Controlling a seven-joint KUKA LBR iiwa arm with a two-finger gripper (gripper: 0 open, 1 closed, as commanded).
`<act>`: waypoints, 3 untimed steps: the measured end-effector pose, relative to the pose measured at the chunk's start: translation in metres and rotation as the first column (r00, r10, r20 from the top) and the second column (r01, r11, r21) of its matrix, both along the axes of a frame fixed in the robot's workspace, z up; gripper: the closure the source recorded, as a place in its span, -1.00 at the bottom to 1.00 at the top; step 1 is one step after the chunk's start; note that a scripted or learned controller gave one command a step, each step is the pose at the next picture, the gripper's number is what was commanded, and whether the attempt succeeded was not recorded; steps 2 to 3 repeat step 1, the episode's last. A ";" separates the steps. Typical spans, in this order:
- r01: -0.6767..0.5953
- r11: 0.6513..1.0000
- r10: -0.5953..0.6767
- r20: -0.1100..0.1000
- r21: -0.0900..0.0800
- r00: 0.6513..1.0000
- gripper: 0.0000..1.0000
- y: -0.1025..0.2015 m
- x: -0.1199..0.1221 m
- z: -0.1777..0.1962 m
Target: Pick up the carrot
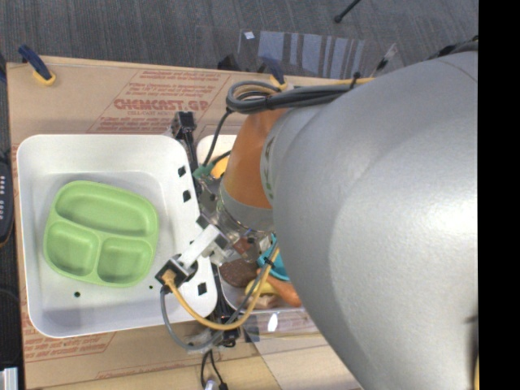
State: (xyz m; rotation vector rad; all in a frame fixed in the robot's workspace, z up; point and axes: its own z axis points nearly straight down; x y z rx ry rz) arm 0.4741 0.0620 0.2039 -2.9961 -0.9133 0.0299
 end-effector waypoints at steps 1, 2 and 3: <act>-0.385 0.923 0.385 0.006 0.005 0.923 1.00 -0.059 0.001 -0.015; -0.385 0.923 0.385 0.006 0.005 0.923 1.00 -0.059 0.001 -0.015; -0.385 0.923 0.385 0.006 0.005 0.923 1.00 -0.059 0.001 -0.015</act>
